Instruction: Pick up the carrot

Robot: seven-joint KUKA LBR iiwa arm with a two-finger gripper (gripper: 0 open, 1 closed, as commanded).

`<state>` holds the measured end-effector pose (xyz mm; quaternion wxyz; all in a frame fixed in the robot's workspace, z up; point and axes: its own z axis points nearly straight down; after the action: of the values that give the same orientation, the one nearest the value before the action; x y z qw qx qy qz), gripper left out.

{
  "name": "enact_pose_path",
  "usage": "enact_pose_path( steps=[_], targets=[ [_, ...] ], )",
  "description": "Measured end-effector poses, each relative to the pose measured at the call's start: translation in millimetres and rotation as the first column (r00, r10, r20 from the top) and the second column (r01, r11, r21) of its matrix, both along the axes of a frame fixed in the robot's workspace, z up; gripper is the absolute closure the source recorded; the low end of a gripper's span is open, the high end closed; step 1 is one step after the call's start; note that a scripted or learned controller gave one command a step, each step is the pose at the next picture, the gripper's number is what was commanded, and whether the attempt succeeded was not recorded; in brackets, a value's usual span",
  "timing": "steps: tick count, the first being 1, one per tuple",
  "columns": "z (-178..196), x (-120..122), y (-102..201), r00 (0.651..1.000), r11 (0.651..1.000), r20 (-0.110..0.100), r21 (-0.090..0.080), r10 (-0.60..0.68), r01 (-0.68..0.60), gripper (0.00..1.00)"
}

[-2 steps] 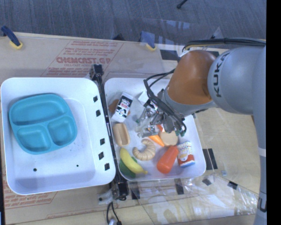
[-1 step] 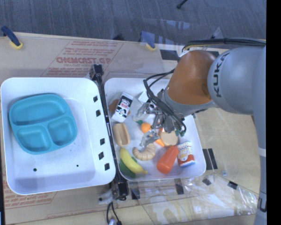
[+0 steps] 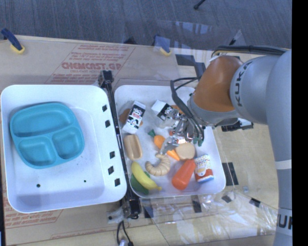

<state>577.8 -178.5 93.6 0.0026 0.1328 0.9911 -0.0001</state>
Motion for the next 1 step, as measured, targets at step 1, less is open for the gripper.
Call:
enact_pose_path(
  steps=[1],
  targets=[
    [11.5, 2.4, 2.6, 1.0, 1.0, 0.003, -0.001, 0.01, -0.01, 1.0]
  ],
)
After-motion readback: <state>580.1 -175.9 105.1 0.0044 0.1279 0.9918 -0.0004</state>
